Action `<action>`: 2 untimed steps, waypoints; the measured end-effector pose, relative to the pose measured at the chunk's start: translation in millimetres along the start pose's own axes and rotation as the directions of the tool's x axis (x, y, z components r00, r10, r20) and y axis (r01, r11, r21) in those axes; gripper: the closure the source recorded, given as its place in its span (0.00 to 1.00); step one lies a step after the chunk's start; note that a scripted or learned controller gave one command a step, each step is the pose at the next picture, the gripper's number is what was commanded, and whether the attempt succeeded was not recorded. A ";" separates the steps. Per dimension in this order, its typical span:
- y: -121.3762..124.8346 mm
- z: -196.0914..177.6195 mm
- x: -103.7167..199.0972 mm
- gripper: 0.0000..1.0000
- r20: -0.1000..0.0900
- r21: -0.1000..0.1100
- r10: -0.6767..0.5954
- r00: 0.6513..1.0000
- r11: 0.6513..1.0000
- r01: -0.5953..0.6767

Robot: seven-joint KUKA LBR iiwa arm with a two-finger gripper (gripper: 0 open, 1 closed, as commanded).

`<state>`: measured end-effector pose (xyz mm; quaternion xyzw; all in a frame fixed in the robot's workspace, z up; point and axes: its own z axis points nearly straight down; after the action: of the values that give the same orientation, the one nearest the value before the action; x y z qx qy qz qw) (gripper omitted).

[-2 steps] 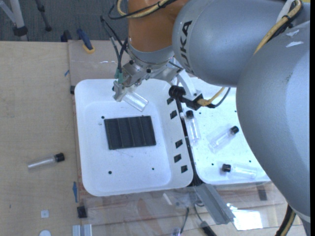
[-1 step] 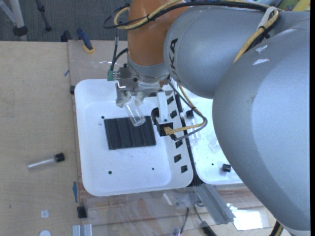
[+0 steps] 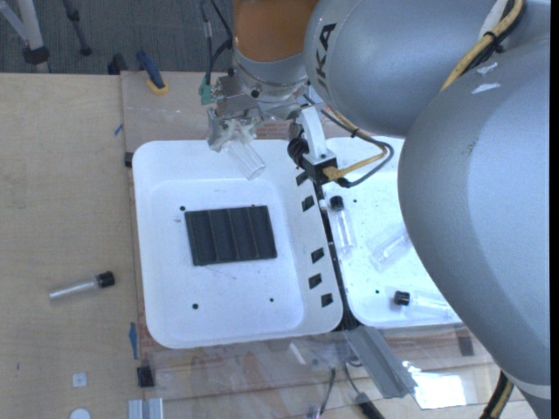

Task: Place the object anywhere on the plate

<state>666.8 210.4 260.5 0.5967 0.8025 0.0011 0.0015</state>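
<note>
Arm (image 3: 454,103): one grey KUKA arm with smooth rounded metal housings and an orange band above the wrist; it fills the right and far side of the view, and yellow and black cables run along it.

Bench (image 3: 61,190): one flat top of pale wood-grain board, lying under both bins.

Left bin (image 3: 157,321): one shallow white plastic tray with rounded corners and a raised rim; small dark specks dot its floor.

Right bin (image 3: 371,308): one matching white tray, just beside the left bin and largely covered by the arm.

Plate (image 3: 231,234): one dark, flat rectangular slab with lengthwise ribs, lying on the floor of the left bin near its middle.

Gripper (image 3: 234,138): one two-finger unit of metal and clear parts, hanging over the far rim of the left bin; its fingers are clenched on the tube.

Held tube (image 3: 248,159): the task's thing, one clear, glassy cylindrical tube, tilted, its upper end between the fingers and its lower end slanting toward the right over the far part of the left bin, apart from the plate.

Loose tubes: four counted. Three clear ones lie in the right bin, two bearing black caps (image 3: 335,204) (image 3: 401,298) and one plain (image 3: 389,250); one black-capped tube (image 3: 80,286) rests on the bench, left of the left bin.
</note>
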 end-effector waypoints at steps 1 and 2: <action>-34.3 -9.5 13.9 1.00 0.002 0.008 0.374 0.928 0.928 -0.374; -45.9 35.1 28.5 1.00 0.004 0.009 0.571 0.821 0.821 -0.571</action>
<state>614.7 224.5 225.2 0.8093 0.5873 -0.0030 -0.0014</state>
